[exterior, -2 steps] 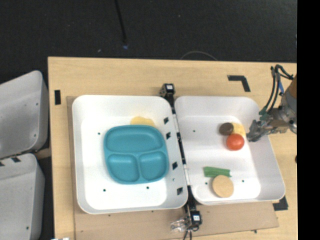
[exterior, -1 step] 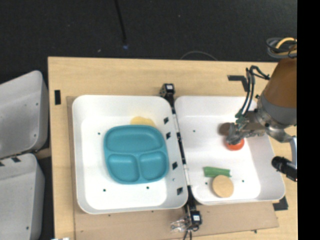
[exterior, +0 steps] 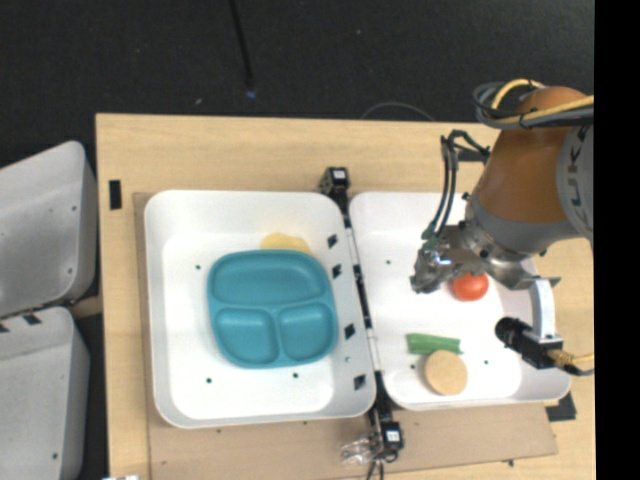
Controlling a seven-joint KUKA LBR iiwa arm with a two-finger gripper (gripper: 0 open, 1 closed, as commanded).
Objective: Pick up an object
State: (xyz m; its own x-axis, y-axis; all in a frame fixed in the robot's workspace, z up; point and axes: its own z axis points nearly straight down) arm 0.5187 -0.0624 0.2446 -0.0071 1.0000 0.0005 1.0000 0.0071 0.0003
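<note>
White bins (exterior: 180, 388) number two; fingers (exterior: 430, 273), grip unclear, beside one red tomato (exterior: 470, 287).

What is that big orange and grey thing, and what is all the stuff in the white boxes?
That big thing is a robot arm. It reaches in from the right, and a computer program moves it. The picture comes from one camera fixed above the bench, looking down at a slant. At the arm's end is its hand, hanging over the right white bin. In that bin lie a red tomato-like ball, a green piece and a round tan piece. The left white bin holds a blue divided plate with something yellowish peeking out behind it. I cannot see anything held in the hand.
</note>
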